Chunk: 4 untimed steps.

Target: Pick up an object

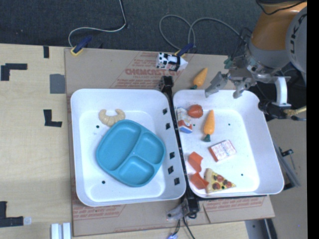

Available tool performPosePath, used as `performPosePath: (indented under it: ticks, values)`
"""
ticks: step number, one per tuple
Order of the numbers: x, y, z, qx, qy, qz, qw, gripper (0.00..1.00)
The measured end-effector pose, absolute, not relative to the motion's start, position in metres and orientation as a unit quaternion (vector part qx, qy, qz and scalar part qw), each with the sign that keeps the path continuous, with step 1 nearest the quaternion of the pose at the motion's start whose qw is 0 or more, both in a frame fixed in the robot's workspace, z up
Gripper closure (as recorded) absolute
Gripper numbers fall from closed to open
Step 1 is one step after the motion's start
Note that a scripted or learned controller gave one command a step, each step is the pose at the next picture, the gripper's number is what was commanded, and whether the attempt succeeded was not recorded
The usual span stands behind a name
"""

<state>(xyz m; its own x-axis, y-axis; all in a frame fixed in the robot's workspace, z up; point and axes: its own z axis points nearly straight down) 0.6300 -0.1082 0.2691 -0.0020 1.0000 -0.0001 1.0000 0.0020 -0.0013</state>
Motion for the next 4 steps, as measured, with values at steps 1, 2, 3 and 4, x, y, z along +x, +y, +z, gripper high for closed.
performPosePath:
  ticks: [1,2,3,4]
  values:
    - [0.629,-0.162,0.107,-0.707,-0.707,0.0023,0.003,0.00]
    - [0.656,-0.112,0.089,-0.707,-0.707,0.0012,0.000,0.00]
    - [0.669,-0.112,0.085,-0.706,-0.708,0.0000,0.000,0.00]
    - [0.669,-0.111,0.095,-0.706,-0.708,-0.0002,-0.001,1.00]
